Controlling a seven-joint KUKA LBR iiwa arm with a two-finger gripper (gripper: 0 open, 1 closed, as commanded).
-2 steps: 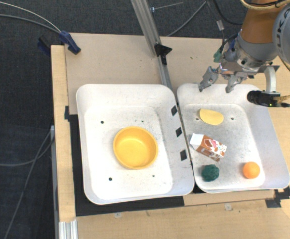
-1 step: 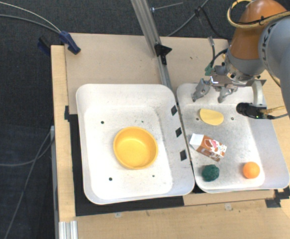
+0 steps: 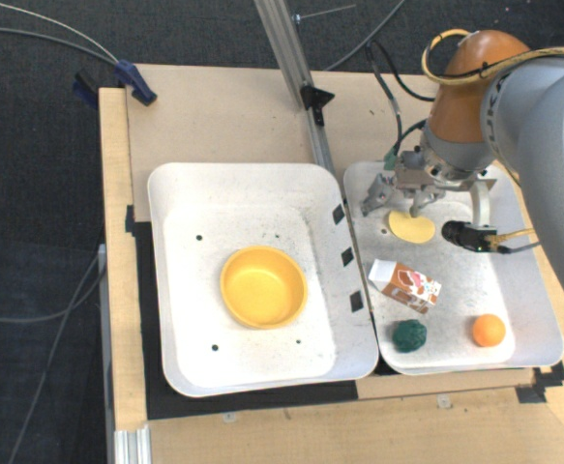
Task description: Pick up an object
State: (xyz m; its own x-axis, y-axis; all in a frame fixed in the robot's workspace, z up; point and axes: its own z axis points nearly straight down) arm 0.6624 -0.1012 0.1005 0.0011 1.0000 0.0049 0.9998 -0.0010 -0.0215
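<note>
Two shallow white bins sit side by side on the tan bench. The left bin, in the middle of the frame, holds a single yellow bowl standing upright a little below its centre. The right bin, at the right of the frame, holds four things: a pale yellow flat disc near its upper end, a small white and red-orange carton lying on its side near the bin's left wall, a dark green ball just below the carton near the lower edge, and an orange ball to the right of the green one, well apart from it.

The carton carries a printed red-orange picture panel on its face, but the print is too small to read any words or brand.

The arm enters from the right, and its gripper hangs over the upper end of the right bin, directly above the yellow disc, its tip close to or touching the disc's top edge. Whether its fingers are apart or together cannot be told from this angle, and nothing is visibly held between them.
</note>
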